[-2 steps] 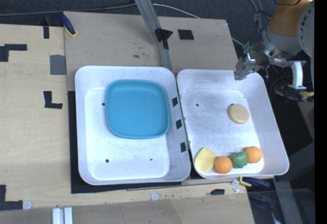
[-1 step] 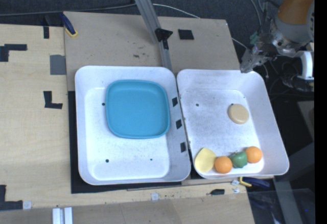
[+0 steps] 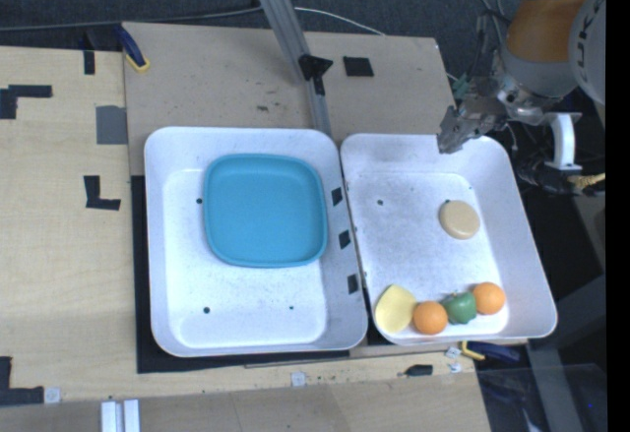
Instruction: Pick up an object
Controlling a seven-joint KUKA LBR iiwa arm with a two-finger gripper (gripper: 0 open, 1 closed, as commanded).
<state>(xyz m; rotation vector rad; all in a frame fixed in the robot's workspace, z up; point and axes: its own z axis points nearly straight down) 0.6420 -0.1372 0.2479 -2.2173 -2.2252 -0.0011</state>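
My gripper (image 3: pixel 455 137) is hanging over the upper rim of the right bin (image 3: pixel 399 156), in the upper right of the frame, and I am carrying nothing in it; from this angle it reads as a dark lump of metal, so I cannot tell how far apart it is set. Below it, toward the middle right of the frame, a pale beige disc (image 3: pixel 459 218) is lying alone on the bin floor, well apart from everything else, and that is the thing I am judging easiest to go for. Further down, along the lower edge of the same bin, a yellow piece (image 3: pixel 395 308), an orange ball (image 3: pixel 429 318), a green lump (image 3: pixel 459 307) and a second orange ball (image 3: pixel 488 298) are sitting in a row, touching or nearly touching one another and pressed close to the bin wall. That crowding is what I am worrying about: coming down there, I am likely to be knocking a neighbour aside or striking the rim, and the round ones are apt to be rolling away under a glancing touch. The disc carries its own risk, since it is lying low and flat and I may be closing over its top without getting under it. To the left, a blue plate (image 3: pixel 265 210) is resting in the left bin (image 3: pixel 172 253), well clear of my reach path.
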